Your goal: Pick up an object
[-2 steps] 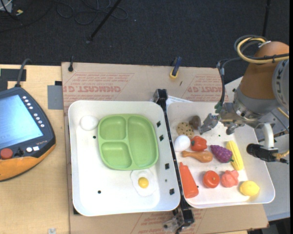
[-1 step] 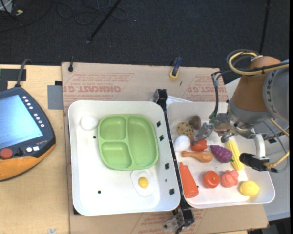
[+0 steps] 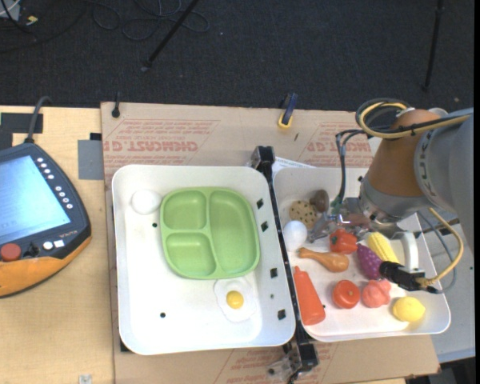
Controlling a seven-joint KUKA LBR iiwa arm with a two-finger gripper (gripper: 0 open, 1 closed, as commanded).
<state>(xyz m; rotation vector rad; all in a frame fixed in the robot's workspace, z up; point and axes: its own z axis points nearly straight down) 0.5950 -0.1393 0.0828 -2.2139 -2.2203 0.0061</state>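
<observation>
In the camera view a cardboard-covered bench (image 3: 48, 326) stands before dark carpet strewn with cables; a teach pendant (image 3: 28, 214) lies at nine o'clock.

The left bin (image 3: 132, 310) holds a green divided plate (image 3: 210, 232), a white ball (image 3: 145, 202) at its ten o'clock and a fried egg (image 3: 235, 299) at its five o'clock.

The right bin (image 3: 432, 325) holds a cookie (image 3: 303, 211), a white egg (image 3: 294, 232), a chicken drumstick (image 3: 324, 257) lying with its long axis left to right and its thin end toward nine o'clock, a carrot (image 3: 307, 294) running twelve to six, two tomatoes (image 3: 346, 294), corn (image 3: 381, 246), purple grapes (image 3: 368, 260), a pink fruit (image 3: 375, 294) and a lemon (image 3: 409, 309).

The gripper (image 3: 333, 227) sits low at the bin's centre, just above a red tomato; whether its fingers are spread or pinching cannot be told.
</observation>
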